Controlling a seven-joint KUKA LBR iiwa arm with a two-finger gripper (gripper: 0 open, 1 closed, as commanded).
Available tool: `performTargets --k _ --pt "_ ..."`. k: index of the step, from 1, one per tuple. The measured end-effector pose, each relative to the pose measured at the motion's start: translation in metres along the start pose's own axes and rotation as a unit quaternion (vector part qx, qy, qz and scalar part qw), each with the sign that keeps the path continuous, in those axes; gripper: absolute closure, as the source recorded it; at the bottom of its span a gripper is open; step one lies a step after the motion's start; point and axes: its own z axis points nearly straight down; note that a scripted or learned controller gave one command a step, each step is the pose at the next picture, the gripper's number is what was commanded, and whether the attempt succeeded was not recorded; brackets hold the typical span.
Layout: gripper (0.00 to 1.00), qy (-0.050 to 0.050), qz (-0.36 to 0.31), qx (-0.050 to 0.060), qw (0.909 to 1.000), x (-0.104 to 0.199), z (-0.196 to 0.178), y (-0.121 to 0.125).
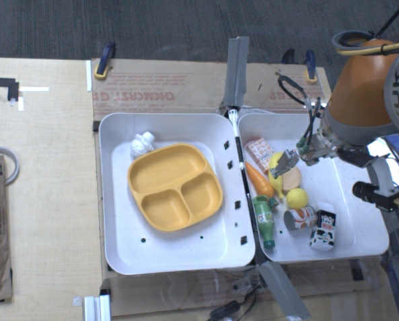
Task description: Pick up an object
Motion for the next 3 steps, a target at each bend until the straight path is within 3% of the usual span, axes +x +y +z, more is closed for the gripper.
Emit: performTargets --k 1,2,3 --pt "0.00 -0.001 -0.049 -0.001 0.9988 -0.0414 0.0987 0.0466" --pt "1.00 -0.001 -0.047 -0.002 0.9989 -0.0432 0.0892 0.0462" --pt "0.00 -0.001 -0.047 -0.002 0.9989 -0.0431 0.0892 0.0462"
